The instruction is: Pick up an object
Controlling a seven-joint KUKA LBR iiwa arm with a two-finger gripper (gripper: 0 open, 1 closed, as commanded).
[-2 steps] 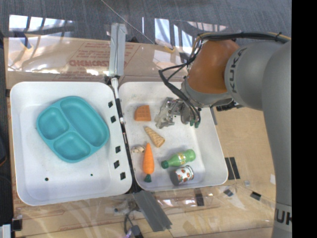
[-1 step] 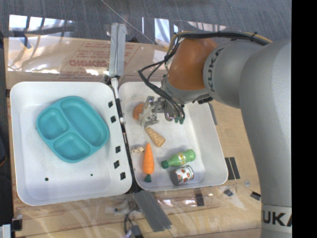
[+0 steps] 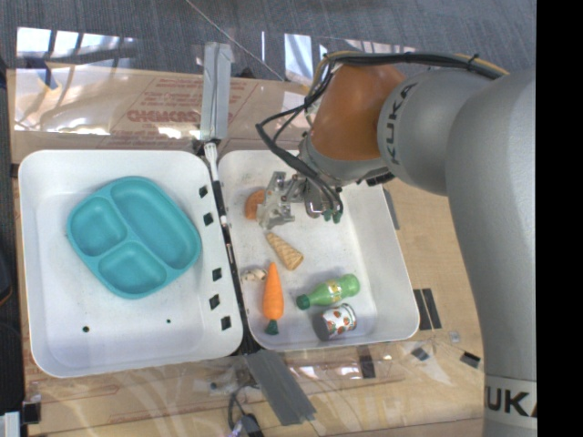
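An orange carrot [image 3: 272, 304], a green bottle [image 3: 330, 292] and a can [image 3: 336, 321] lie in the right bin [image 3: 396, 271].

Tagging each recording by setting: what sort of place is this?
Probably a robot lab bench for pick-up trials: a KUKA arm over two white bins, toy food such as a carrot, and taped plastic sheeting.

Orange object [image 3: 254, 204] half behind pincer [image 3: 276, 209]

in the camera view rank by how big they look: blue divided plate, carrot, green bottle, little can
1. blue divided plate, by far
2. carrot and green bottle, too alike to rank
3. can
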